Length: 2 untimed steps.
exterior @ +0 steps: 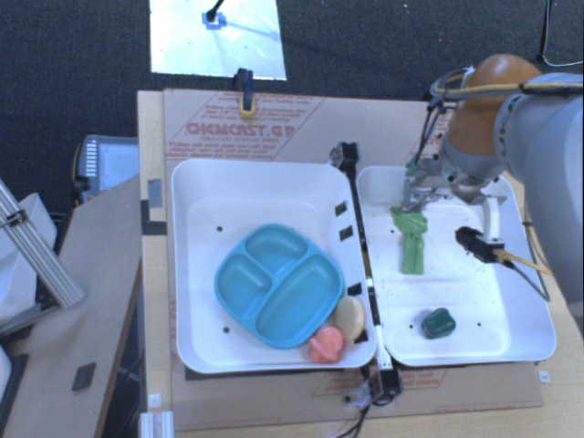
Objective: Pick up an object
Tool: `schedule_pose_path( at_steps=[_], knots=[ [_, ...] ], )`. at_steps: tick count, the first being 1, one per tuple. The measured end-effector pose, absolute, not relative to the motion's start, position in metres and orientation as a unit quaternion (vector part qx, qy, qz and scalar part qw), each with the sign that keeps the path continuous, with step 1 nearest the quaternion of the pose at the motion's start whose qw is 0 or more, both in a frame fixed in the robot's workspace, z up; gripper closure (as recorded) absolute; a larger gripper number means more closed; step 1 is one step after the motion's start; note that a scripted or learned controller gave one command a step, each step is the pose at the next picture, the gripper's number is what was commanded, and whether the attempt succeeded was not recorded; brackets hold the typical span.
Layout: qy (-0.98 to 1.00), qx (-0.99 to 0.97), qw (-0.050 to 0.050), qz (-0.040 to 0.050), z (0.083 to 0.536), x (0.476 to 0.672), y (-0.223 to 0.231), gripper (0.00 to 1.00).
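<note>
Pincer sits low in the right bin, back-left part, right over the far end of a light green stick. It looks to be touching or just above that end. Can't tell how wide the pincer is set, or whether it has hold of the stick. The stick lies flat on the bin floor, long axis running front to back, near the bin's left wall but apart from it.

Open floor to the stick's right and in front of it. A dark green lump lies nr the front of the same bin, well apart from the stick and clear of the rim. Front-right corner of the floor is bare.

The arm comes in from the right over the bin's back-right corner, orange band above the wrist.

The left bin butts against the right one along a shared seam. A blue divided plate fills most of its centre and front. A cream rounded item and a pink one sit at the plate's front-right edge, squeezed twd the seam-side wall. Back part of that bin is open floor.

Both bins rest on a printed cardboard sheet on the counter.
</note>
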<state>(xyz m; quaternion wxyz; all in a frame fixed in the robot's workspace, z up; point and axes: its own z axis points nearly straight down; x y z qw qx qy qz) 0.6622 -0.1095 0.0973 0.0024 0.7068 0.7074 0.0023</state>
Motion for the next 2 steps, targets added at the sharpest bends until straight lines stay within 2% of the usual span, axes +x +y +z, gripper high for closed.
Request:
schedule_pose_path(
  at_steps=[2],
  knots=[
    [0.707, 0.707, 0.002, 0.0018, 0.186, 0.663, -0.117, 1.0]
  ],
)
